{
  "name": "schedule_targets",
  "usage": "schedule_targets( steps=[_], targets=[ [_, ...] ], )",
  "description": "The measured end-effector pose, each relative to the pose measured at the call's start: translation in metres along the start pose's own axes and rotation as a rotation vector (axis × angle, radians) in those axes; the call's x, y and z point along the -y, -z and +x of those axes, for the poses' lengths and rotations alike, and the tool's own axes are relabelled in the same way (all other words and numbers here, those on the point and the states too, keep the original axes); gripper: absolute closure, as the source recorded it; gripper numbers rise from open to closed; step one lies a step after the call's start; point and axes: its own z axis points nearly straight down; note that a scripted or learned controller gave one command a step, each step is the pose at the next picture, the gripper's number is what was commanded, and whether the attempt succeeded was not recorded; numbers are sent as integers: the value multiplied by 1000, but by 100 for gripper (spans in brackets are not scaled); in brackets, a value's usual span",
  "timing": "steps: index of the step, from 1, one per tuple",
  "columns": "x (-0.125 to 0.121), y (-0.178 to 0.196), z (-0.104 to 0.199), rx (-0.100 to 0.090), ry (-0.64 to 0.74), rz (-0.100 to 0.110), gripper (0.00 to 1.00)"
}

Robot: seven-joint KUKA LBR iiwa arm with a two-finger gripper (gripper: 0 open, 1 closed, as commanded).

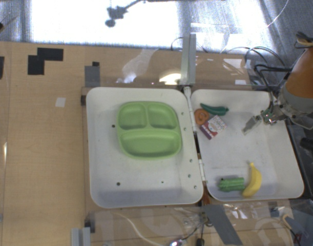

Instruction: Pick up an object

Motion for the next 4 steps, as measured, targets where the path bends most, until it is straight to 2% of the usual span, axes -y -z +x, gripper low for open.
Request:
schedule_targets(
  steps=[1, 2, 3, 4],
  targets=[
    [72, -7, 48, -4, -123, 5, 0],
    [92, -29, 69, 8, -103, -10, 0],
    [82, 63, 30, -1, -238, 4, 0],
    [100, 1, 38, -3, -338, 7, 0]
  ],
)
